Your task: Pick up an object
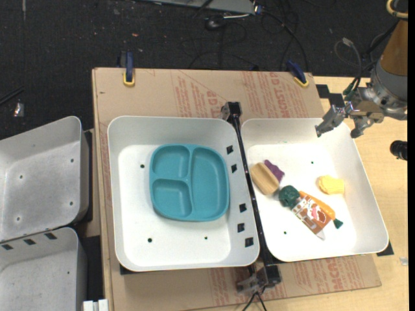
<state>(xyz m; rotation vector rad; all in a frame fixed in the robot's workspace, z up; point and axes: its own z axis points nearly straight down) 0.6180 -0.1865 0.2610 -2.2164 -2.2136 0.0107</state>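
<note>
1. Your tool (pixel 342 123) hangs over the far right corner of the right bin (pixel 363 173), at about two o'clock on that bin's floor. The grey arm with its orange band (pixel 397 54) comes in from the right edge of the view.

2. The things you can pick lie in a loose cluster on the right bin's floor, down and to the left of the tool, toward seven o'clock from it.

3. The nearest is the yellow piece (pixel 331 185), almost straight below the tool at six o'clock, apart from the rest and short in every direction, so it sets no firm grasp axis.

4. Farther off at seven to eight o'clock lie the tan bun-like piece (pixel 264 177) with a purple piece (pixel 275 170) touching its upper side, then a dark green lump (pixel 288 195).

5. The orange packet (pixel 314 214) starts just beside the green lump. Its long axis runs from ten o'clock to four o'clock, so I judge a grasp across it would want the fingers set along the other diagonal.

6. The tool is released: two fingers stand spread apart, nothing between them, touching nothing that I can see.

7. The left bin (pixel 130 173) carries a teal divided plate (pixel 190 182), well apart from the tool and across the divider. The desk (pixel 194 86) under both bins is brown board.
</note>
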